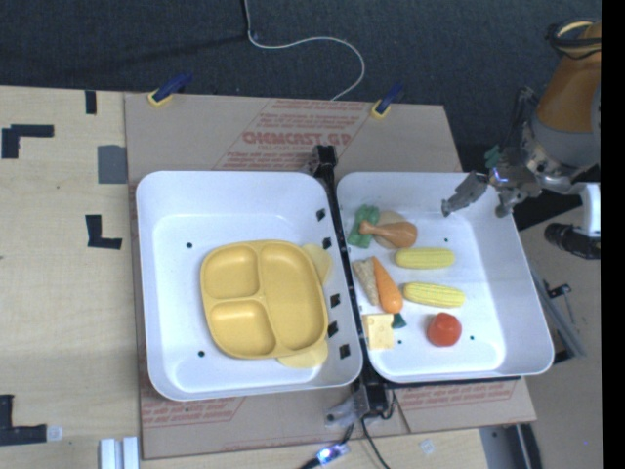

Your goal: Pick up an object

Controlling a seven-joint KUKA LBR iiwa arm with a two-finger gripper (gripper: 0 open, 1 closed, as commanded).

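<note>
Plastic look: every piece in the right bin [508,262] reads as toy food, so I judge them light, stiff and a little slick.
Likely target: the upper corn cob [425,258], lying clear near the middle of the right bin, closest of the pieces to the gripper [480,195].
Its axis: long axis runs across the bin, left wall to right wall, lying flat; which end is the tip I cannot tell.
Where to grip: across its narrow middle, fingers closing over the short width, since the rounded sides may roll out.
Neighbours: lower corn cob [433,294] parallel just below; carrot [387,285] slanted by the left wall; chicken drumstick [390,231] above; tomato [444,329] near the front edge.
Gripper: over the bin's back right corner, holding nothing; one finger juts leftward, but how wide it stands I cannot tell.
Left bin [166,262]: holds a yellow divided tray [264,296].
</note>
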